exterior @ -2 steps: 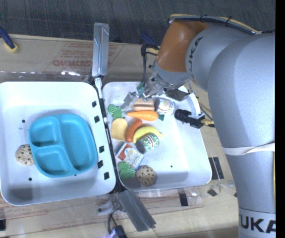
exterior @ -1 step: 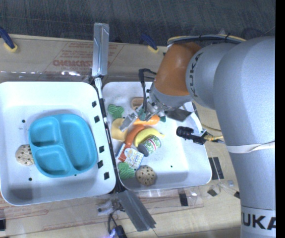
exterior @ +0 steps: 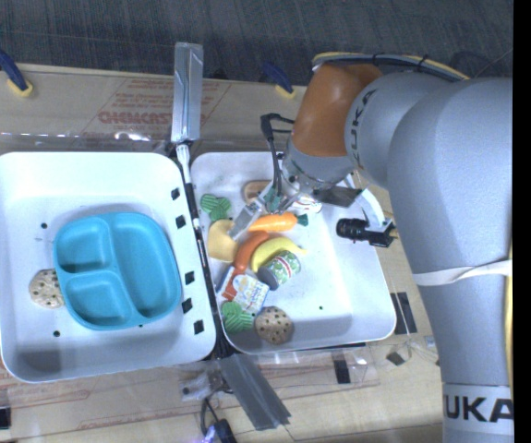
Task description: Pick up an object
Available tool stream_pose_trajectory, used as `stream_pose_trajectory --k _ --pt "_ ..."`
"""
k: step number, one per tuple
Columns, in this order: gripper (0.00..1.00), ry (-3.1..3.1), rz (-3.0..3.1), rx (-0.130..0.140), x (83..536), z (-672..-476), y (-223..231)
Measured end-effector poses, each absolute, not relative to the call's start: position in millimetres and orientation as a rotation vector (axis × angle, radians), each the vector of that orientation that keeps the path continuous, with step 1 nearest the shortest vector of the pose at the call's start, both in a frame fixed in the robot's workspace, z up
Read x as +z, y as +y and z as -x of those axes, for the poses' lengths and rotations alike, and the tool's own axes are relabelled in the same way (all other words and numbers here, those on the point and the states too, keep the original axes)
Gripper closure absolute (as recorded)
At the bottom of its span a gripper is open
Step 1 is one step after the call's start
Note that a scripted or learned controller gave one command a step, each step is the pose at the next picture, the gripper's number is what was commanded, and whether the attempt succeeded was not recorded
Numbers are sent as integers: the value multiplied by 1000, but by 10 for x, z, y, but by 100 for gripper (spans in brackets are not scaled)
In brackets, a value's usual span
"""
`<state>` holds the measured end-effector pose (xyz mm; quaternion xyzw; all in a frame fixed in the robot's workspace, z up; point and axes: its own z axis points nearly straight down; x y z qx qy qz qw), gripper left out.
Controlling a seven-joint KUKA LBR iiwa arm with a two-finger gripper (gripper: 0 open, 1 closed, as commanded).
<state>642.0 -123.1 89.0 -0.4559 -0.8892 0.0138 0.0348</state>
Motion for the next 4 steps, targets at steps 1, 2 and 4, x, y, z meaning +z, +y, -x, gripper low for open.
stream_pose_trajectory --k 1,2,4 --pt "0 -2523 1769 26 891 -6466 -1314" --pt "0 -2624 1720 2 904 -5875 -1186" --pt "100 -2605 1766 -6 1954 -6426 -749"
